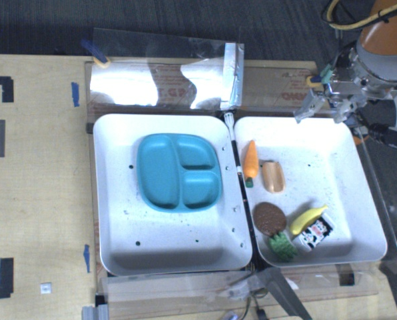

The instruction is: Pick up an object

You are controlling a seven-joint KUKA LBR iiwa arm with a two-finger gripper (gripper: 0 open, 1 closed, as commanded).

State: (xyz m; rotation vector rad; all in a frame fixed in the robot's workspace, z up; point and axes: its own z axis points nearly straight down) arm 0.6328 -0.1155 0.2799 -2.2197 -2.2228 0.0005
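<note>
Gripper [326, 105]: hovering over the right bin's [332, 152] far rim, holding nothing; finger state cannot be told.
Objects: carrot [251, 159], bun [273, 177], banana [308, 219], cookie [269, 218] lying loose, awaiting a pick.
Left bin [112, 179]: carrying a blue tray [180, 171].

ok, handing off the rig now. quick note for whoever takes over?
Gripper: above the far rim of the right bin, holding nothing that the view shows.
Right bin: carrot and bread roll near the middle; brown cookie, banana, black-and-white carton and green broccoli at the near side.
Left bin: blue divided plate.
Done: nothing picked yet.
Left: go down on one object, grasp and lift it.
</note>
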